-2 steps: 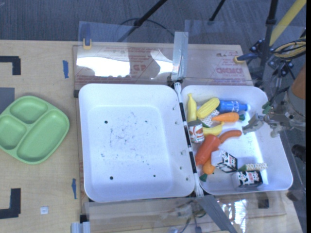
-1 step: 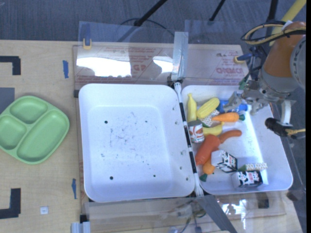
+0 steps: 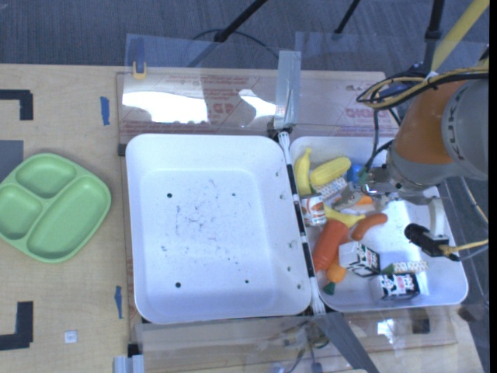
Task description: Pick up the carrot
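The carrot [image 3: 329, 243] is an orange, tapered piece lying at a slant along the left side of the right bin [image 3: 450, 282], close to the divider. My gripper [image 3: 370, 185] hangs over the upper middle of that bin, up and to the right of the carrot and apart from it. It sits above a cluster of toy foods. The grey wrist and orange band [image 3: 423, 127] hide the bin's far right corner.
Around the carrot lie a banana [image 3: 302, 167], a yellow corn cob [image 3: 330, 170], a reddish sausage [image 3: 370, 223], a small orange ball [image 3: 336, 273] and black-and-white cartons [image 3: 399, 284]. The left bin [image 3: 155, 162] adjoins it. A green divided plate [image 3: 51, 206] sits at the far left.
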